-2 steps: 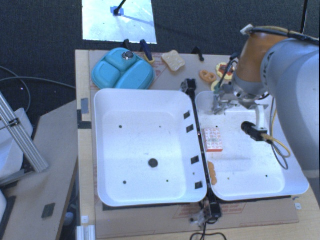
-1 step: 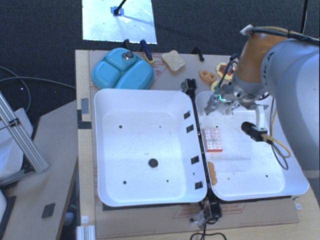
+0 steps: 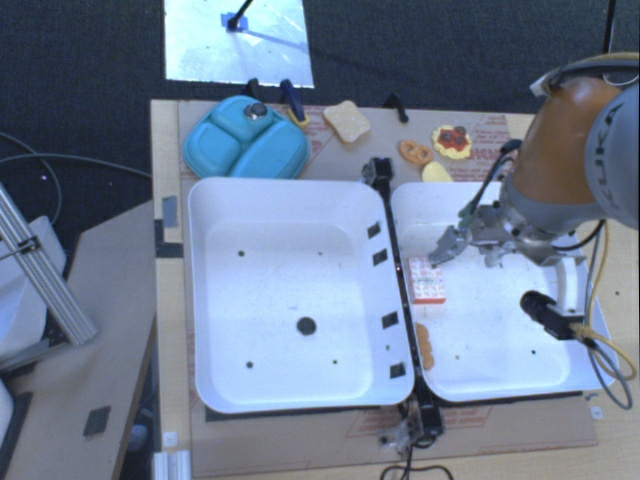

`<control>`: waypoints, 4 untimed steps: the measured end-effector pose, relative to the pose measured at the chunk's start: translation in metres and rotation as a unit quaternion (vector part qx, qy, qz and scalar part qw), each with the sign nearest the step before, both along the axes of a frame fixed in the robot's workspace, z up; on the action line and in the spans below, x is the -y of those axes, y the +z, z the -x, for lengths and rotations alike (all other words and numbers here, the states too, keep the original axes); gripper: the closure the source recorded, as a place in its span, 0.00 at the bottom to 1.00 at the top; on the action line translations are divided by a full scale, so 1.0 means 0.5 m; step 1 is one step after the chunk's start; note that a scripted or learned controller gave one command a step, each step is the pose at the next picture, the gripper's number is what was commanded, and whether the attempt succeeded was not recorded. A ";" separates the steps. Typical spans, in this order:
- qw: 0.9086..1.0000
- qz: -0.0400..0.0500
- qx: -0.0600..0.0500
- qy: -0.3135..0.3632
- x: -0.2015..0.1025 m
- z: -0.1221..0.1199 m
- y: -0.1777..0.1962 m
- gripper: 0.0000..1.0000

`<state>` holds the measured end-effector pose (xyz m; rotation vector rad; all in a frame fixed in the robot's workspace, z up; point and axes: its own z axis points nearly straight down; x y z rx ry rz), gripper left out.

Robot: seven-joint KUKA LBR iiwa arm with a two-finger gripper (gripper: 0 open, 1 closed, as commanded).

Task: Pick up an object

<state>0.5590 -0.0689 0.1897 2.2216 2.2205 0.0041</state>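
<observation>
Overhead, the arm [image 3: 580, 138] reaches in from the right and hangs over the right bin [image 3: 500, 368], its orange band above the wrist. The claw [image 3: 447, 248] points left and down toward the bin's left side, and its fingers look slightly parted with nothing between them (the tips are small and a bit blurred, so how wide they stand is hard to judge).

Just below the claw, a small box [image 3: 428, 282] with red and white print lies flat on the floor of the right bin, close to the divider between the two bins. It is near the fingertips, but I cannot tell whether they touch it. Further down along the same wall lies a small tan cookie [image 3: 425, 346].

The left bin [image 3: 225, 218] holds one small dark disc [image 3: 306, 325] near its middle.

Behind the bins, on the table [image 3: 170, 368], sit a blue divided plate [image 3: 247, 140], a slice of toy bread [image 3: 347, 121], a pretzel [image 3: 414, 151], a small tart with red topping [image 3: 452, 141] and a pale yellow piece [image 3: 436, 172] at the right bin's rim.
</observation>
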 end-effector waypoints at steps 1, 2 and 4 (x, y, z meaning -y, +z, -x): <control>1.000 0.000 0.001 0.006 -0.178 -0.070 -0.010 0.00; 1.000 0.000 -0.004 0.000 -0.150 0.116 -0.012 0.00; 1.000 0.004 0.002 -0.003 0.165 0.053 -0.036 0.00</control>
